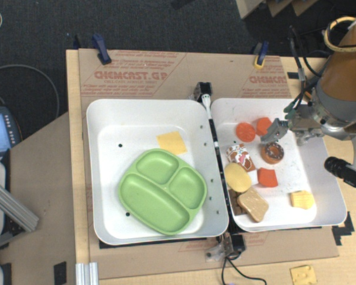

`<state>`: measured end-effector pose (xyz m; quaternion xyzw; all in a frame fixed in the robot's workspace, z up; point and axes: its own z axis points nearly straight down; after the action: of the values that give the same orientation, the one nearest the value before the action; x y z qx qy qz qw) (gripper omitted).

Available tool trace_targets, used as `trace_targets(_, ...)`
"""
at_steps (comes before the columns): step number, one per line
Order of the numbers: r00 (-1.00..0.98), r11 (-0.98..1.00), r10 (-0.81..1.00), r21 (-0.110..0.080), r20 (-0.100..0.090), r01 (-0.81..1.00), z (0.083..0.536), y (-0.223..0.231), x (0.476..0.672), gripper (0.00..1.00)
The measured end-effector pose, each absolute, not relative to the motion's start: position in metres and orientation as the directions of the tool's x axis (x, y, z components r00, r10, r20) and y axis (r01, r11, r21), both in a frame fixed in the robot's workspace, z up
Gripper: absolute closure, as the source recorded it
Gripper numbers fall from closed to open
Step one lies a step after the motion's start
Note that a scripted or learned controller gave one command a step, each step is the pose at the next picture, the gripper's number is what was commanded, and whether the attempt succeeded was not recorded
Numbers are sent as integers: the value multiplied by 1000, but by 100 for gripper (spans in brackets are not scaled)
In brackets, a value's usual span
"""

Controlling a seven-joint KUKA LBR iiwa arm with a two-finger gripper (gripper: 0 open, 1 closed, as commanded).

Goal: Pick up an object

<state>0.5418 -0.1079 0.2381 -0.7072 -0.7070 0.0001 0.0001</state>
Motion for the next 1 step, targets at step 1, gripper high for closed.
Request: trace_targets(1, 0, 0, 1000, 15, -3, 1000, 112, -132, 549, 0)
